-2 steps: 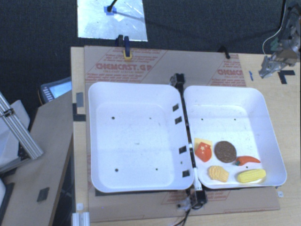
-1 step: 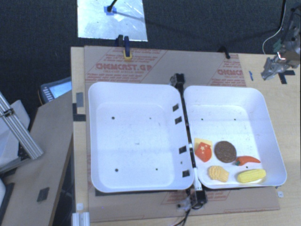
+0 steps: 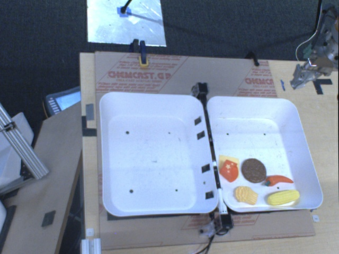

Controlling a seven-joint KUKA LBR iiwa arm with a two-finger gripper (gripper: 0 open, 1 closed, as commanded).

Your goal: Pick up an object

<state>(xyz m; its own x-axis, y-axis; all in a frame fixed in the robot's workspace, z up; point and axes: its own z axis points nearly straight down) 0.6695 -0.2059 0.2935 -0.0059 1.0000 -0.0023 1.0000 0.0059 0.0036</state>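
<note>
Currently — gripper grip unclear | toy food well apart, right bin's near corner

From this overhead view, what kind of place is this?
Likely a robot grasping test bench in a lab: two white bins clipped side by side on a board, toy food such as a corn cob, and the gripper above.

Robot gripper: pale grey metallic end-piece beneath a grey wrist housing, with thin looping cables alongside.
</note>
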